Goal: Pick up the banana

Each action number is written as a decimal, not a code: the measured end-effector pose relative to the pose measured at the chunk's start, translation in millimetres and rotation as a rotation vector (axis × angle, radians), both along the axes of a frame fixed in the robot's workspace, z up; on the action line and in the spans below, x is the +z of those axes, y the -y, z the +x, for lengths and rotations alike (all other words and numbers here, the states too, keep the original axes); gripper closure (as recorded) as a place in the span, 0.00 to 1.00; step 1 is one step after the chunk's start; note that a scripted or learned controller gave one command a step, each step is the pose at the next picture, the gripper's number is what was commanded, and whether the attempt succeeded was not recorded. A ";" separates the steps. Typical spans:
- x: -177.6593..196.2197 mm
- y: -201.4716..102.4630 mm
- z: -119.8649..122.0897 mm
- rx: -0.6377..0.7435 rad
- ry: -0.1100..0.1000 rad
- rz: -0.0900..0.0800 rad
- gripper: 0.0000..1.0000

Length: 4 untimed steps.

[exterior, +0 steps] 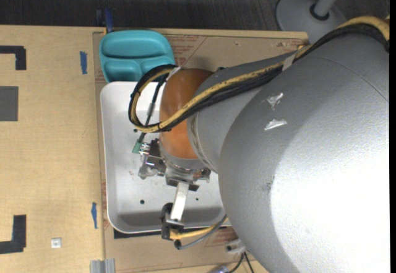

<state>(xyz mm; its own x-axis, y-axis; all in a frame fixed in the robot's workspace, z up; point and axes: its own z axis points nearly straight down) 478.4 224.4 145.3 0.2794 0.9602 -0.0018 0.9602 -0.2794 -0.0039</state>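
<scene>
My gripper (146, 159) hangs low over the left part of a shallow white bin (117, 142), close to its floor. The metal wrist parts and the orange band (179, 117) sit right above it. The big grey arm (297, 154) reaches in from the right and hides the bin's right half and whatever lies there. The bare bin floor to the left of the gripper and in front of it carries just a few small dark specks.
A teal divided tray (136, 55) lies against the bin's far edge. The tan bench top (49, 142) stretches to the left, with black and blue tape marks. A black and yellow cable loop (145, 98) arcs over the bin's far part.
</scene>
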 end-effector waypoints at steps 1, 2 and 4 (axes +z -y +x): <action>24.7 0.0 0.7 0.049 0.004 0.001 0.00; -58.9 -1.2 1.4 0.001 0.006 0.004 0.00; -38.5 -2.6 2.5 0.000 0.009 0.007 1.00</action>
